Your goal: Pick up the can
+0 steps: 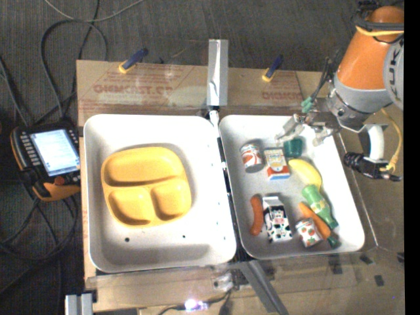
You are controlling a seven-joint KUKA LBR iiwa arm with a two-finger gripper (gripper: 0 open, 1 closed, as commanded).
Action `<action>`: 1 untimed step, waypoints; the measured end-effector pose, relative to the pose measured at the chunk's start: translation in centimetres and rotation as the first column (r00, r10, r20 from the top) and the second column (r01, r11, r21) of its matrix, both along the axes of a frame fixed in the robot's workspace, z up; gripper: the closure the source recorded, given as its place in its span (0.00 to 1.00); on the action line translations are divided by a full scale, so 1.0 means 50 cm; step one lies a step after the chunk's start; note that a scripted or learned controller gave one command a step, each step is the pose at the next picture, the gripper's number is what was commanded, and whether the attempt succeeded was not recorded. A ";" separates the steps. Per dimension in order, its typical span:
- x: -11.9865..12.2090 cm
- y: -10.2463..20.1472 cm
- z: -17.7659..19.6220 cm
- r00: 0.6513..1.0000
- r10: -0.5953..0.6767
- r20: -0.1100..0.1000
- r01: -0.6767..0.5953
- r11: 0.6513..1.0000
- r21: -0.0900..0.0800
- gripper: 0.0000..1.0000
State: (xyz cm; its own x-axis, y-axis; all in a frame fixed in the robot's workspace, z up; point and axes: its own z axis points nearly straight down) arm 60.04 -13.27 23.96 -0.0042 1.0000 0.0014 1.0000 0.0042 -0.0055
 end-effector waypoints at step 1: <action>-0.018 0.046 0.001 0.999 0.052 0.000 -0.052 0.999 -0.003 0.00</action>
